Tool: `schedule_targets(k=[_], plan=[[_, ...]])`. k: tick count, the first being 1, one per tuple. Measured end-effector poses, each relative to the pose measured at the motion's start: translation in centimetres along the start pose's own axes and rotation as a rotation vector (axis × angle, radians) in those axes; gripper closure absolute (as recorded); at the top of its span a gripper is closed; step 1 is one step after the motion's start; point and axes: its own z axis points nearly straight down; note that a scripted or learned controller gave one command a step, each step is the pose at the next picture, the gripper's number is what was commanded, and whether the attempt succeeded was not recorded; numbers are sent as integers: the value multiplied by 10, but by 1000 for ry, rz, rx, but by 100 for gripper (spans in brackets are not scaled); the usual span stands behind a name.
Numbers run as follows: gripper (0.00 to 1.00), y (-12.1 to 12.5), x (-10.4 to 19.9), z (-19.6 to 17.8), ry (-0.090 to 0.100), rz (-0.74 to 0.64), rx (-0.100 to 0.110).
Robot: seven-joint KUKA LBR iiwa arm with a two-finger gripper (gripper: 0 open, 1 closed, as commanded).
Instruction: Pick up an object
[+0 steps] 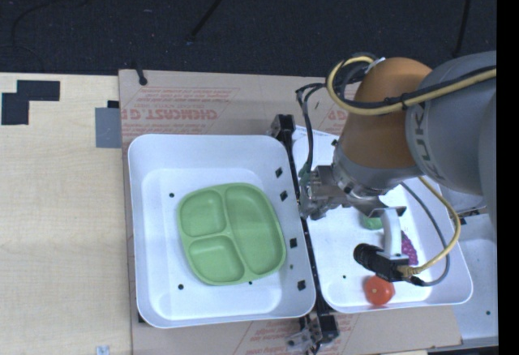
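Red ball [378, 290] lies in right bin [336, 266], near arm [389, 130]

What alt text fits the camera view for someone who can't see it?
A grey and orange robot arm reaches from the right over the right white bin, which holds a red-orange round object, a purple item and a green item. The left white bin holds a green three-compartment plate.

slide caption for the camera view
Arm over the right bin, red ball inside; green divided plate in the left bin.
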Motion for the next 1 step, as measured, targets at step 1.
schedule_targets(k=[1], plan=[[100, -10, 53, -13, 0, -2, -2]])
